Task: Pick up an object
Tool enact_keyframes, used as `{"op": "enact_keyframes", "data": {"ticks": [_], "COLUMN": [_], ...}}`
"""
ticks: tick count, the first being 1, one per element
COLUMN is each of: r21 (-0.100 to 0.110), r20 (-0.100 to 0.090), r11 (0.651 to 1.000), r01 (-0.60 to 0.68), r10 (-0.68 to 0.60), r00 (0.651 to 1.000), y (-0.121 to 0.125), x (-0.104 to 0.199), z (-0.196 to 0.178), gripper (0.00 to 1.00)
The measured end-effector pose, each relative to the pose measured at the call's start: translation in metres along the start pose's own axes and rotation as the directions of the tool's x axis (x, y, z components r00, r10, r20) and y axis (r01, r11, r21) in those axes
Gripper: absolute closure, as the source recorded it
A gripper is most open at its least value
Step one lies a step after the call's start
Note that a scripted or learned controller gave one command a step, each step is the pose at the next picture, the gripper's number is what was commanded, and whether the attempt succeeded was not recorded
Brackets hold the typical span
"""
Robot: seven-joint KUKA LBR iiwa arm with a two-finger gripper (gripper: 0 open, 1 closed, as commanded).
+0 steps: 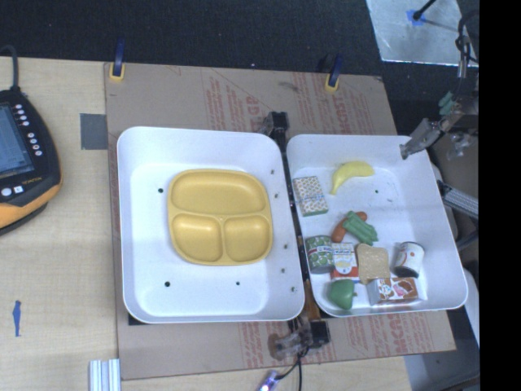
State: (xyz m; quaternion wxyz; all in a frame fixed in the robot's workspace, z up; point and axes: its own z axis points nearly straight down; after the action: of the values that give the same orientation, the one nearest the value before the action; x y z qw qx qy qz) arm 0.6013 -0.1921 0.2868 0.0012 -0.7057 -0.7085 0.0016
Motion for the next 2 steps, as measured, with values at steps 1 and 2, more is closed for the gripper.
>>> {"op": "enact_keyframes", "data": {"ticks": [1, 2], "r21": [0.002, -0.002], "r20": [-0.001, 0.001], "r11": [1.0, 1.0], "r01": [0.001, 0.001], "r10": [-0.001, -0.001], "r00": [1.0, 1.0], "y": [-0.029, -0.124], "x": [0.021, -0.007], "z": [0.188, 0.195], "gripper": [0.0, 0.0]}}
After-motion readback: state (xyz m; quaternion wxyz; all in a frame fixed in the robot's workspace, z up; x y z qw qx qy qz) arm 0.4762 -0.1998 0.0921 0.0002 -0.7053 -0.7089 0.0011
